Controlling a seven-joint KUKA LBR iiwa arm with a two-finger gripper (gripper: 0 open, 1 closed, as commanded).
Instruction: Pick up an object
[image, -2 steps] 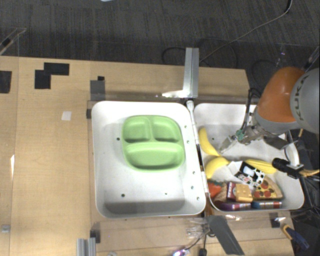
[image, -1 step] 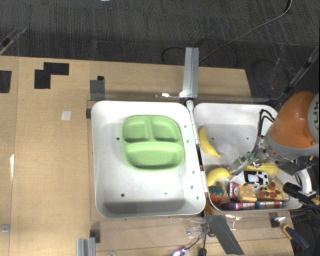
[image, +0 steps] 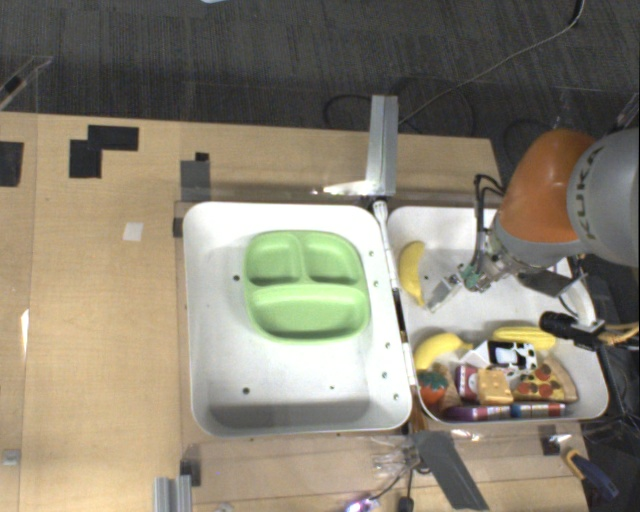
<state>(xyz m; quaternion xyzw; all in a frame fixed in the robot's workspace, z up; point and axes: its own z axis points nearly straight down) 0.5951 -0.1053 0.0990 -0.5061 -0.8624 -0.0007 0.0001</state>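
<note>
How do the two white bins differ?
The left bin holds one thing, a green divided plate lying flat in its middle; the right bin holds many small things: a banana near its left wall and a heap of toy food along its near edge. The gripper is over the right bin, not the left. Both are shallow, white and round-cornered.

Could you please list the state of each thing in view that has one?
Hand: low in the right bin, holding nothing I can see.
Green tray: flat in the left bin, right way up, sections bare.
Banana: lying loose by the right bin's left wall, just left of the hand.
Toy food pile: heaped along the right bin's near edge, apart from the hand.
</note>
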